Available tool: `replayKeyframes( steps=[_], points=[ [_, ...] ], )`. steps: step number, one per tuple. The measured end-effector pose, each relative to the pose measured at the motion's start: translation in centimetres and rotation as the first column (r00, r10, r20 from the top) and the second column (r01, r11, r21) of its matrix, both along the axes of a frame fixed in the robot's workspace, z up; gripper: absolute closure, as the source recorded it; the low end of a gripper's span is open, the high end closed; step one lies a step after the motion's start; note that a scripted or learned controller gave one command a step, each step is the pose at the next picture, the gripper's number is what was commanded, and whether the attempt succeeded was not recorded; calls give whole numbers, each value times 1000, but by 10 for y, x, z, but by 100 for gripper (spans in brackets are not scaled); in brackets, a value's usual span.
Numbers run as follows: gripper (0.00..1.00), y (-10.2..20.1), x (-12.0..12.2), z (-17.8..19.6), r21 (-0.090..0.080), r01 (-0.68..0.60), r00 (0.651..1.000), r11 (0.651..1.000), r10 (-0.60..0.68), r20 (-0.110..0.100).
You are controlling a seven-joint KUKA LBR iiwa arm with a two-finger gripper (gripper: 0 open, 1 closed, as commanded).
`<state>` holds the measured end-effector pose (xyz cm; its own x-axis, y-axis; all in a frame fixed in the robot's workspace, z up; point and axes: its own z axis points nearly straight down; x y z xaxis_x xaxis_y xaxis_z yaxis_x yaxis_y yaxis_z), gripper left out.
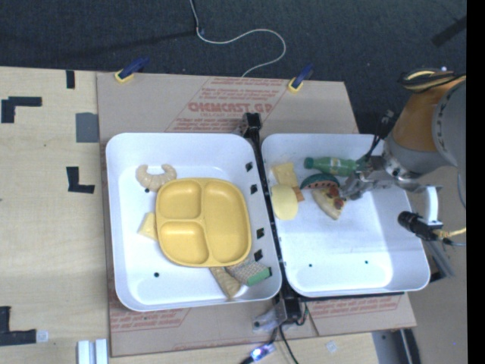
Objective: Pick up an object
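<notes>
Where the two white bins [341, 271] sit on brown cardboard [227, 101] over dark carpet [91, 14], the gripper [350, 184] hangs near a pizza slice [330, 201]; its grasp, I cannot tell.

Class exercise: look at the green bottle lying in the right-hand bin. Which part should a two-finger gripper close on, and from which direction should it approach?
Probably the middle of the green bottle, taken from above. It lies on its side, long axis running left to right along the bin's far wall, so fingers should close across its narrow width. The gripper is already close by its right end, and the pizza slice toy sits just in front, so descend carefully.
</notes>
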<state>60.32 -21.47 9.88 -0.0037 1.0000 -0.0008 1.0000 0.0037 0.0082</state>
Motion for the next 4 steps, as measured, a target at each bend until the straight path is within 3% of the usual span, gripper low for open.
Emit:
replayKeyframes(
  steps=[1,3,4],
  points=[
    [100,-2,-7,46,0,3,1000,1000,-3,-6],
    [100,-1,4,128,0,2,1000,1000,-2,-6],
    [100,43,-29,117,2,0,1000,1000,0,-12]
  ],
)
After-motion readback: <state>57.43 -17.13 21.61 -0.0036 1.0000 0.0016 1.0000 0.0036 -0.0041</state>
